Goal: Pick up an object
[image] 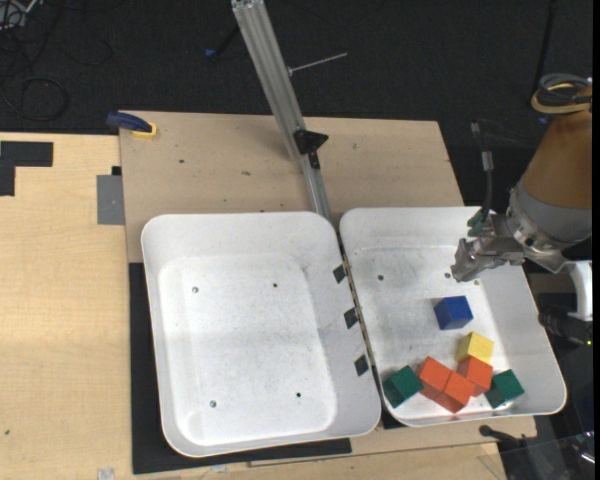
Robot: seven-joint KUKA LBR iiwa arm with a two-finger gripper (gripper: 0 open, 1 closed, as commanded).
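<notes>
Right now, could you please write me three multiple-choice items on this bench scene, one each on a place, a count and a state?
1. Where do the blocks lie?
A. right bin
B. left bin
C. bench top

2. How many green blocks show?
A. none
B. two
C. four

3. The blue block is:
A. between the gripper's fingers
B. resting on the bin floor
C. stacked on the yellow block

Answers: 1 A, all cluster at that bin's near corner. 2 B, green blocks flank the orange ones. 3 B, it sits apart, below the gripper.
</notes>
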